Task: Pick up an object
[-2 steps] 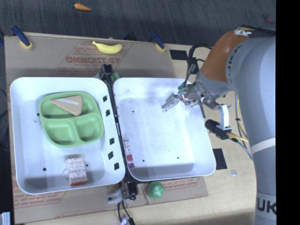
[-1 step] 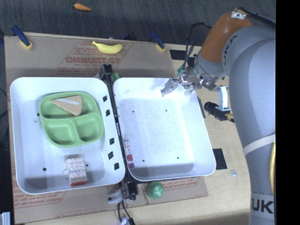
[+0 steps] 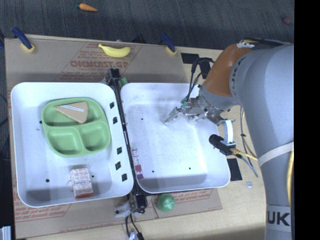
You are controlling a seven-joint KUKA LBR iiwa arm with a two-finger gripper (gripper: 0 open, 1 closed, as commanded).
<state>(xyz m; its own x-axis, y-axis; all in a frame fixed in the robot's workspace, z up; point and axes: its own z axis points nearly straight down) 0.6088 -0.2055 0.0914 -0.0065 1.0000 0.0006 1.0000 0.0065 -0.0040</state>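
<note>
- I am watching the gripper [image 3: 172,117] hanging over the right bin [image 3: 150,176], toward its upper middle, with the grey arm [image 3: 265,99] reaching in from the right and its orange band [image 3: 220,76] sitting just above the wrist.
- The metal fingers [image 3: 175,115] are spreading apart and pointing left and slightly down; I am seeing nothing between them, only the bin floor below.
- In the left bin [image 3: 20,149] a green divided tray [image 3: 75,134] is lying in the upper half, its long axis running roughly left to right.
- A tan wedge [image 3: 75,111] is resting in the tray's top compartment, its long axis running left to right and its narrow tip pointing left.
- A small orange-and-white box [image 3: 81,181] is sitting near the front wall of the left bin, well apart from the tray, its long axis running roughly front to back.
- A banana [image 3: 115,49] is lying on the cardboard [image 3: 150,59] behind the bins, curving left to right.
- A green ball [image 3: 165,202] is sitting just in front of the right bin.
</note>
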